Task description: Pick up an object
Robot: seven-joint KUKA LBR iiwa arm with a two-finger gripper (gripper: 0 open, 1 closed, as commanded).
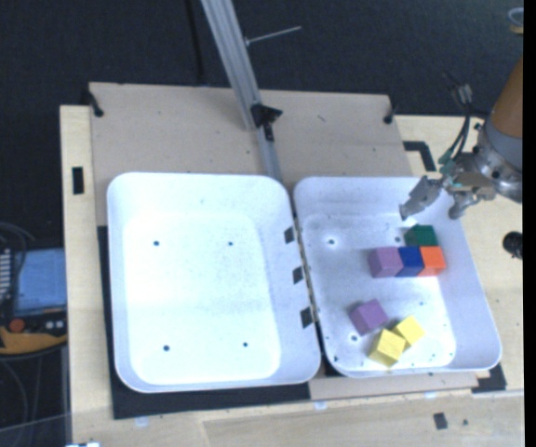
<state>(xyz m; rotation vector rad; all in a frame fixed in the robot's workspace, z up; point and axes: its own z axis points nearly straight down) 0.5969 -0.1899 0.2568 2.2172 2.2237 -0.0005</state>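
Observation:
The right bin [342, 208] holds several small blocks. A purple block [384, 262], a blue block [410, 260] and an orange block [433, 260] sit in a row, with a green block [421, 237] just behind them. Nearer the front lie another purple block [368, 316] and two yellow blocks [388, 345] [409, 330]. My gripper [435, 198] hangs above the bin's back right part, just behind the green block. Its fingers [417, 196] are spread and open, with nothing between them.
The left bin [198, 277] lies beside the right one. A slanted metal pole [235, 59] rises from behind the bins. A blue device with cables [35, 282] sits off the bench at the left.

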